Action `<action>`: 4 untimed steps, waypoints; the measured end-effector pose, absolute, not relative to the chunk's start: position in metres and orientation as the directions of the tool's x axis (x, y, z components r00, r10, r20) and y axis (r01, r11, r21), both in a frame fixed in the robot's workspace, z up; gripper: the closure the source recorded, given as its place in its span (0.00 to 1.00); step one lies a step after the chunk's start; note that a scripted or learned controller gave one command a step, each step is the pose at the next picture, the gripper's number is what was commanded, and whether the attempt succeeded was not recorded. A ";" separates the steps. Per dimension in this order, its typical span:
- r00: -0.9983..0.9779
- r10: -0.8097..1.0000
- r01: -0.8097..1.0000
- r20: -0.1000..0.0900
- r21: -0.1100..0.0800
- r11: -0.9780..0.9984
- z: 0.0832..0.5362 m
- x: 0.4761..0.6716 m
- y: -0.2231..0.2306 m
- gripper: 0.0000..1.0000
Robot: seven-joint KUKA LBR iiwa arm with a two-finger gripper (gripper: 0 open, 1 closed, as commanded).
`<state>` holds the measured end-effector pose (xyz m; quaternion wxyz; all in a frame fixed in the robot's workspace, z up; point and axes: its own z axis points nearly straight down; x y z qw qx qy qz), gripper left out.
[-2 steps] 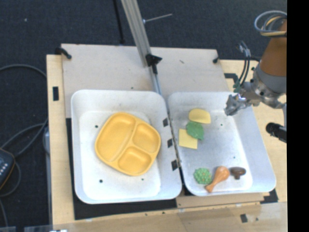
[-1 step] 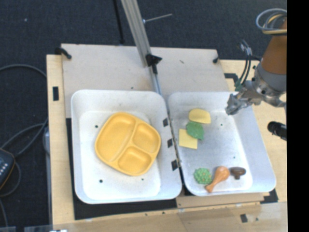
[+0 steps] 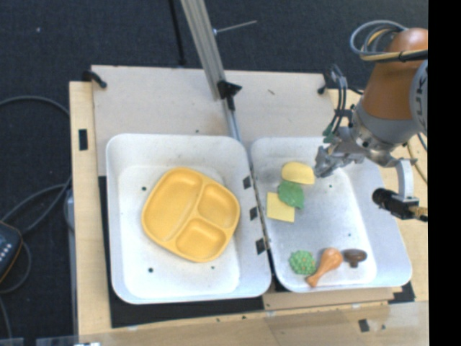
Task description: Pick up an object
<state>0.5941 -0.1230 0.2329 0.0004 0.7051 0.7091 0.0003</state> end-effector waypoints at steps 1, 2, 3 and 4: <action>-0.006 1.000 1.000 0.001 0.000 0.006 0.225 0.586 -0.070 1.00; -0.009 1.000 1.000 0.003 0.002 0.009 0.237 0.574 -0.010 1.00; -0.009 1.000 1.000 0.003 0.001 0.009 0.249 0.559 0.044 1.00; -0.008 1.000 1.000 0.002 -0.001 0.008 0.250 0.546 0.087 1.00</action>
